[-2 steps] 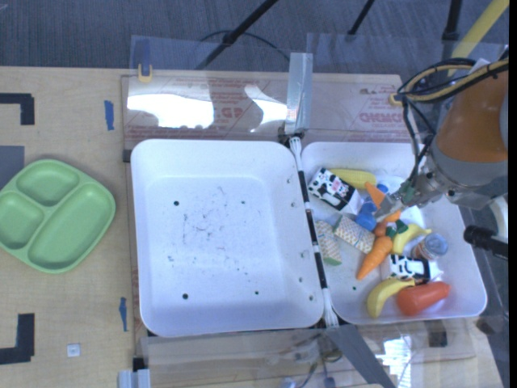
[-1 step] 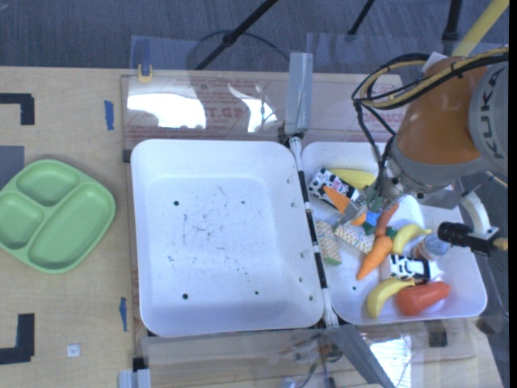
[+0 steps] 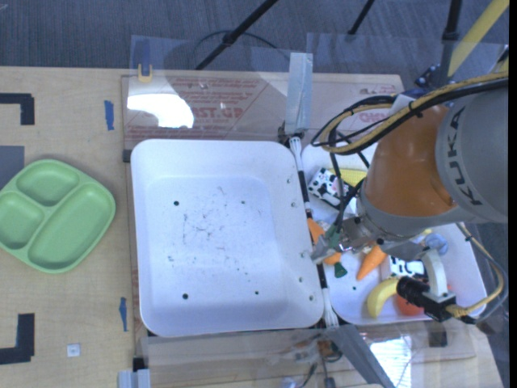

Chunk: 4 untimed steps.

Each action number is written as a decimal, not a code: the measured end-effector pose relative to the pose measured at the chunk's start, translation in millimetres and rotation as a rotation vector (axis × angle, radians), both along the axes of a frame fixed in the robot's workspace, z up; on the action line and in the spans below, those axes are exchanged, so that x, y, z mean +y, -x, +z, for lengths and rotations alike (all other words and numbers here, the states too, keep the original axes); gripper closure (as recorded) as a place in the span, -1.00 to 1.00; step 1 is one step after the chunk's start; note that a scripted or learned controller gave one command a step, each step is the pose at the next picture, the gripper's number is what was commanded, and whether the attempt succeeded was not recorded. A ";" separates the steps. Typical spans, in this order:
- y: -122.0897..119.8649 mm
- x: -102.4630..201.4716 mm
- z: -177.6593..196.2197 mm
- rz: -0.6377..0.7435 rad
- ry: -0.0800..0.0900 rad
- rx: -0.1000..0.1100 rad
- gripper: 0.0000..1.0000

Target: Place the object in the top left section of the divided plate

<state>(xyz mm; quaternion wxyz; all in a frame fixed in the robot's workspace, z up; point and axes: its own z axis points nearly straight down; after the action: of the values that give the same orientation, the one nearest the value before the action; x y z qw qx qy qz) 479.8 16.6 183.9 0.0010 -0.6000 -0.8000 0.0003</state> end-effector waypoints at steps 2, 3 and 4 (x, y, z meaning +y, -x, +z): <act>1.6 64.5 53.3 -0.256 0.002 0.004 1.00; -76.6 87.7 -30.8 -0.333 0.001 0.000 1.00; -35.7 81.6 98.8 -0.330 0.002 -0.001 1.00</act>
<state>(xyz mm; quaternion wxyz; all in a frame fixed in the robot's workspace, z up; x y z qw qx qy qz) 515.5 98.2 282.6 0.0002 -0.7234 -0.6904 0.0006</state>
